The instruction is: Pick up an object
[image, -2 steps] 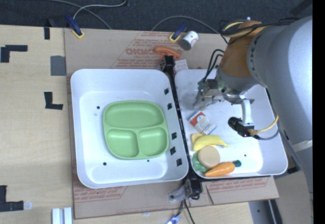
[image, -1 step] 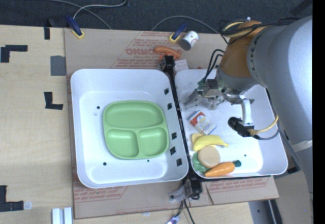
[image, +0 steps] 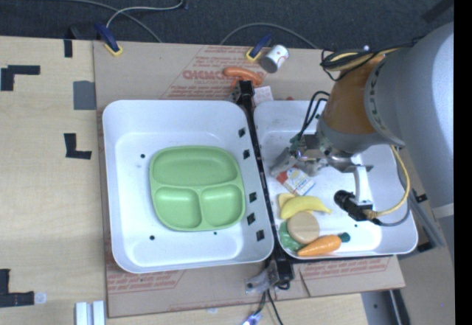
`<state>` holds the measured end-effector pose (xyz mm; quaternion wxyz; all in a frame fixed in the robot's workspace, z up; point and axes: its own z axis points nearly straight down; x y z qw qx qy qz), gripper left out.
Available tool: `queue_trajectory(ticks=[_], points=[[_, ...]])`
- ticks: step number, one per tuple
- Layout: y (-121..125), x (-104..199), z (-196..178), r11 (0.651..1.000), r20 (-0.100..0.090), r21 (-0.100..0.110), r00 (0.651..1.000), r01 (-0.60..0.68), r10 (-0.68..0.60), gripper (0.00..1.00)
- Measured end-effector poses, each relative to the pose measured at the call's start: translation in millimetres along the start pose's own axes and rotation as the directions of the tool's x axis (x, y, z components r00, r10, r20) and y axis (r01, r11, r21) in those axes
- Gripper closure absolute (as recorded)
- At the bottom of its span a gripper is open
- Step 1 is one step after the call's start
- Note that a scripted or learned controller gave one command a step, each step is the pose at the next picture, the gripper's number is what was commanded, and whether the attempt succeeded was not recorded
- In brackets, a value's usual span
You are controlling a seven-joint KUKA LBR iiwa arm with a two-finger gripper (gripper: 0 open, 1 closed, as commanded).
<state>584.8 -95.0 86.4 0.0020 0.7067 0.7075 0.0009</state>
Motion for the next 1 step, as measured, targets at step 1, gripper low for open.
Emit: queue_trajectory(ticks=[1], points=[[0.4, 0.0, -9.6, 1.0, 0.001, -0.001, 1.0, 0.001, -0.001, 1.0]])
